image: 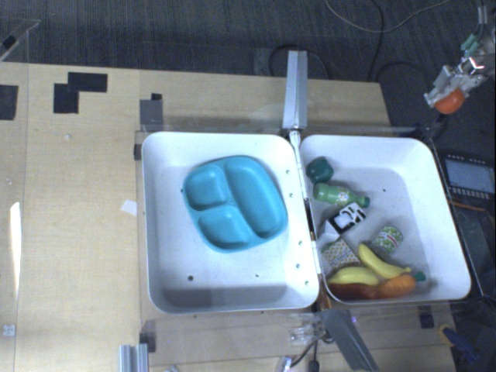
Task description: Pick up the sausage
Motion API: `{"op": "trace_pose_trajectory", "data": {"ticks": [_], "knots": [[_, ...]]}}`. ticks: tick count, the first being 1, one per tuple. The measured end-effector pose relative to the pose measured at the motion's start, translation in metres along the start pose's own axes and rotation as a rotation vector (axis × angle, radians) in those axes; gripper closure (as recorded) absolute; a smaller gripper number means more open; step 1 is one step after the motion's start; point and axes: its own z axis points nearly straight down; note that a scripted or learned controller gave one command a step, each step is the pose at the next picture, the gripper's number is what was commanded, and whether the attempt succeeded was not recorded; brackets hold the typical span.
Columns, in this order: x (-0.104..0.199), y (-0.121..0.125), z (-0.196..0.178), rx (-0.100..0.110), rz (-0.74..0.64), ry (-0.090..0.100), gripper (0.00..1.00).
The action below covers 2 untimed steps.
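gripper up beyond the right bin's far right corner, off the bench, grip state unreadable | sausage dark red, inside right bin at its near wall, touching banana and carrot | green bottle near the bin's left wall

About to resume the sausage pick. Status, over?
Gripper high at the top right, off the bins. Sausage untouched, front edge of right bin. Banana and carrot lie against it.
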Motion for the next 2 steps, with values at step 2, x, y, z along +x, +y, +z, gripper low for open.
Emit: {"op": "trace_pose_trajectory", "data": {"ticks": [2], "knots": [[-0.03,0.006,0.095,0.001,0.213,0.0,1.0]]}}
